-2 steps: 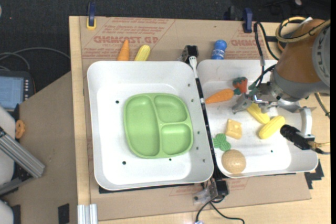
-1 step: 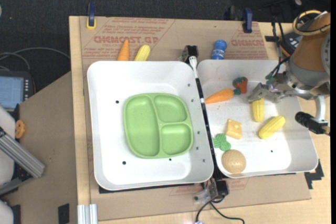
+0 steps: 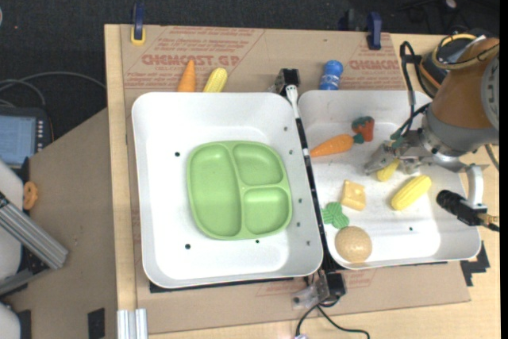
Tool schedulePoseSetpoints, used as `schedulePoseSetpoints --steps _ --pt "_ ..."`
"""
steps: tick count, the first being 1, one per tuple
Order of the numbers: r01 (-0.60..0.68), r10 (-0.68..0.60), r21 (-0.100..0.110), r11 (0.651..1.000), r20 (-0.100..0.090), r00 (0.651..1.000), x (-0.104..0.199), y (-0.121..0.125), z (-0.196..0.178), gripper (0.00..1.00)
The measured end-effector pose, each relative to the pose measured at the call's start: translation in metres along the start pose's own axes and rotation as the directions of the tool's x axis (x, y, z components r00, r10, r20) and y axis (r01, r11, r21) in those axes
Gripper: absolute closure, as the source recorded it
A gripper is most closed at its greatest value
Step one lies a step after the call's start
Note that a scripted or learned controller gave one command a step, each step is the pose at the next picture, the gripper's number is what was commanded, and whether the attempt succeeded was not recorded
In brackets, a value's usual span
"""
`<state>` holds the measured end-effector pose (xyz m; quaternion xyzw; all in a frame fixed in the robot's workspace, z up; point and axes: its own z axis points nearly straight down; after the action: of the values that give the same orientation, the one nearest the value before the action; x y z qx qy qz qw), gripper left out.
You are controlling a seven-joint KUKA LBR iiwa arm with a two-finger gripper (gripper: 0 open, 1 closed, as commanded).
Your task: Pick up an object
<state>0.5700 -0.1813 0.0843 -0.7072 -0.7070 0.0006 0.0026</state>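
Observation:
My gripper (image 3: 386,159) is low inside the right bin (image 3: 444,246), near its middle right, and looks open. A small yellow piece (image 3: 387,172) lies right at its tips, touching or nearly touching them. A yellow corn cob (image 3: 411,192) lies just below and to the right. An orange carrot (image 3: 332,144) lies to the gripper's left by the bin wall, with a red and green toy (image 3: 363,128) above it. Further down are a yellow cheese wedge (image 3: 353,195), a green leafy toy (image 3: 335,213) and a tan round roll (image 3: 353,243).
The left bin (image 3: 159,171) holds a green divided plate (image 3: 238,188). Behind the bins on the cardboard lie a small carrot (image 3: 186,77), a yellow piece (image 3: 215,80) and a blue bottle (image 3: 332,75). Black cables run along the right bin's right side.

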Motion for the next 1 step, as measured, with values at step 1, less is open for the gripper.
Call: schedulePoseSetpoints --steps 1 --pt "0.000 0.000 -0.006 1.000 0.004 1.000 -0.0014 0.0018 -0.0108 1.00"
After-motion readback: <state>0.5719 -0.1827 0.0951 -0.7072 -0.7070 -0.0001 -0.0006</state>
